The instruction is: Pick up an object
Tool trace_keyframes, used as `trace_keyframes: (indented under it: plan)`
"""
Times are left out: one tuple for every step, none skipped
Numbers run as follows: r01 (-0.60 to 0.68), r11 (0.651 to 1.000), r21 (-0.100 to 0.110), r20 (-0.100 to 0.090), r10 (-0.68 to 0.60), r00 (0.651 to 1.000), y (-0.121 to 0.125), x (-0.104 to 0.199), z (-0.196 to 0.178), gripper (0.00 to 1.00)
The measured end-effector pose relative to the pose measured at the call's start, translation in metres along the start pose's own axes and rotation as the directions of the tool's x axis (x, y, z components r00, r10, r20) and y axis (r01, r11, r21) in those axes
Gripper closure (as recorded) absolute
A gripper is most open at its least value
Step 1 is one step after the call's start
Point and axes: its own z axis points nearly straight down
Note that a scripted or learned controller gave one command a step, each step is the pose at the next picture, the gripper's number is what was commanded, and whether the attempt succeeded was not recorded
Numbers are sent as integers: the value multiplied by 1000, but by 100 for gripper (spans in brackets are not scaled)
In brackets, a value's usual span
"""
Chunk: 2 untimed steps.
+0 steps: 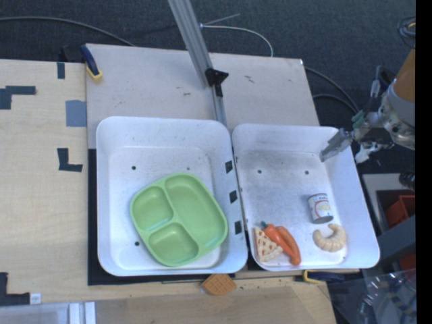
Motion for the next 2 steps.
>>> trace_keyframes:
  plan:
    - [0, 1000, 0, 0, 0, 1000, 0, 0, 0, 0]
    - [-2, 1000, 6, 0, 2, 1000, -7, -7, 58, 0]
